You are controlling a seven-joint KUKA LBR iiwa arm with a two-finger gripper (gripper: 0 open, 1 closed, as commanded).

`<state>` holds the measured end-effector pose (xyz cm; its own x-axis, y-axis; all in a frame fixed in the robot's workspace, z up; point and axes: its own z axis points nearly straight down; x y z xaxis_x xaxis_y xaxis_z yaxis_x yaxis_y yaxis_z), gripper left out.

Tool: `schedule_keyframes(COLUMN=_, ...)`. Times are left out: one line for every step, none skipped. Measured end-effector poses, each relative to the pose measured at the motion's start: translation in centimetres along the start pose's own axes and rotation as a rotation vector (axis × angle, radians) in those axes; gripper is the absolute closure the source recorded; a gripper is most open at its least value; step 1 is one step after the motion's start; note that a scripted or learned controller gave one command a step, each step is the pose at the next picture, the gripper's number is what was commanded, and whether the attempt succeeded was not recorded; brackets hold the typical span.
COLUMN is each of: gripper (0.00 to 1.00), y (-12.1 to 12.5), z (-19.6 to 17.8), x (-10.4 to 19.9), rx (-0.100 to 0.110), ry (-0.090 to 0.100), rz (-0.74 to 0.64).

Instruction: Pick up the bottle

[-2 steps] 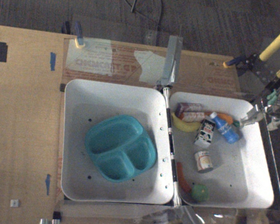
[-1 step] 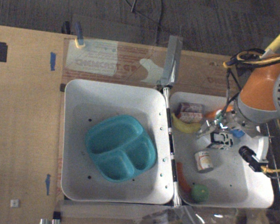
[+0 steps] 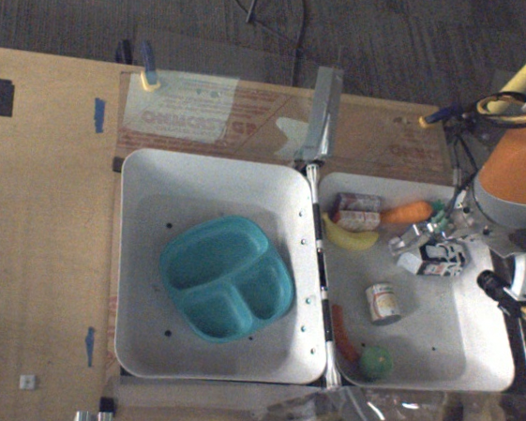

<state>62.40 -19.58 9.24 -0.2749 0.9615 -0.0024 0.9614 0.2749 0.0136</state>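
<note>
In the left bin (image 3: 134, 266) you see a smooth teal plastic tray (image 3: 227, 277) with three compartments, with bare floor around it. In the right bin (image 3: 471, 370) a small cylindrical can (image 3: 383, 302) stands alone. The bottle (image 3: 434, 259) lies near the far edge, just below the gripper (image 3: 420, 236); its fingers look spread and pinch nothing.

The wooden bench (image 3: 41, 255) carries two white bins side by side, the right bin (image 3: 473, 356) lying under the gripper (image 3: 420, 240) and the left bin (image 3: 146, 201) well away from it, with blue tape strips (image 3: 98, 115) beyond that, farther still.
</note>
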Motion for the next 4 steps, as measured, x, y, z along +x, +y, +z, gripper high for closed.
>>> schedule_keyframes(gripper=1.00, y=0.4, z=-1.0, x=0.5, rx=-0.008, ry=0.008, rz=-0.003)
schedule_keyframes(gripper=1.00, y=2.2, z=-14.5, x=5.5, rx=0.009, ry=-0.001, rz=0.069)
schedule_keyframes(gripper=0.00, y=2.1, z=-14.4, x=5.5, rx=0.011, ry=0.000, rz=0.069)
schedule_keyframes(gripper=0.00, y=1.8, z=-8.6, x=5.8, rx=0.014, ry=0.001, rz=0.159)
